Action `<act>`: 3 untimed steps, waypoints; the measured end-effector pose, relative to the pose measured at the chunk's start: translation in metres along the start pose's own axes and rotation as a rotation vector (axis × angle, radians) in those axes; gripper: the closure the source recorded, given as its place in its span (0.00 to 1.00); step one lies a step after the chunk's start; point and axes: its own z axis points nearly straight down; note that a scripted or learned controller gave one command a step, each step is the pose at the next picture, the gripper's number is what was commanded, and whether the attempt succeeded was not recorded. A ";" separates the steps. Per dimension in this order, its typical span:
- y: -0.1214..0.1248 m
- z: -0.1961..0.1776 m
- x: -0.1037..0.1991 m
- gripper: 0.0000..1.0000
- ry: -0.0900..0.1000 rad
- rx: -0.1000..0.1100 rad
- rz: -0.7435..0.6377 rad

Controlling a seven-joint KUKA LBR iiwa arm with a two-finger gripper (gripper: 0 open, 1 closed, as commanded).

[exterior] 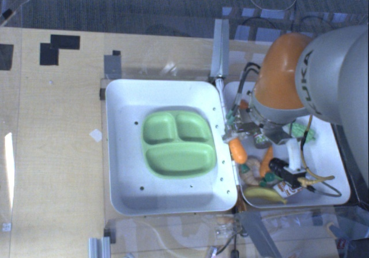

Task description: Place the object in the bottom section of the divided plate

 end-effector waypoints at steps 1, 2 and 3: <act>-0.044 -0.034 -0.028 1.00 0.000 0.000 0.272; -0.039 -0.049 0.051 1.00 0.000 -0.001 0.105; -0.039 -0.049 0.051 0.00 0.000 -0.001 0.105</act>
